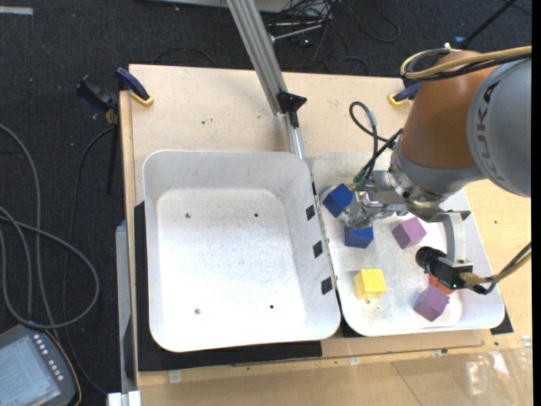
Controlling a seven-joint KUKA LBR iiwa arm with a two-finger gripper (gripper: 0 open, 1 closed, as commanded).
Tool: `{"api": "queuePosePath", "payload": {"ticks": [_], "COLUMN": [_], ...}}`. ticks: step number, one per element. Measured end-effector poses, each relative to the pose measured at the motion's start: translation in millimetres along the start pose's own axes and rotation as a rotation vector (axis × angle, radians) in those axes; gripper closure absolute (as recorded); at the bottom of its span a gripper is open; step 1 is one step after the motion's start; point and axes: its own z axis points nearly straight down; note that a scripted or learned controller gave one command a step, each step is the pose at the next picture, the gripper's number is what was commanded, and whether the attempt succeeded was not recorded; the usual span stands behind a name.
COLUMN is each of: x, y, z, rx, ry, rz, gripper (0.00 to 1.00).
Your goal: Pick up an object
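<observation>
The big grey arm (473, 134) w/ its orange band reaches in from the R side and bends down over the R bin (483, 313). Its wrist points down and a bit to the L. So the gripper (363, 216) hangs low in the back L part of that bin, close to the wall next to the L bin (169, 227). Can't tell if the gripper is open or closed, or if it has hold of anything, since the wrist hides that from above.

Two blue blocks sit right by it. The near blue block (358, 237) is just in front of the gripper tip, touching it or v. close. The far blue block (336, 199) is just beside the gripper on its L. A purple block (409, 232) lies near, on the R, by the wrist. The yellow block (369, 283) sits more to the front, apart from the gripper. A second purple block (431, 304) is by the front R corner, well apart.
</observation>
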Motion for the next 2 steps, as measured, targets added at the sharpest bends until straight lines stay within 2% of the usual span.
{"api": "queuePosePath", "payload": {"ticks": [1, 2], "x": [53.2, 108.5], "y": [-8.6, -7.0], "z": [6.7, -4.9], "rx": [0.0, -0.002], "ry": [0.0, 0.0], "rz": [0.0, 0.0], "gripper": [1.0, 1.0]}}
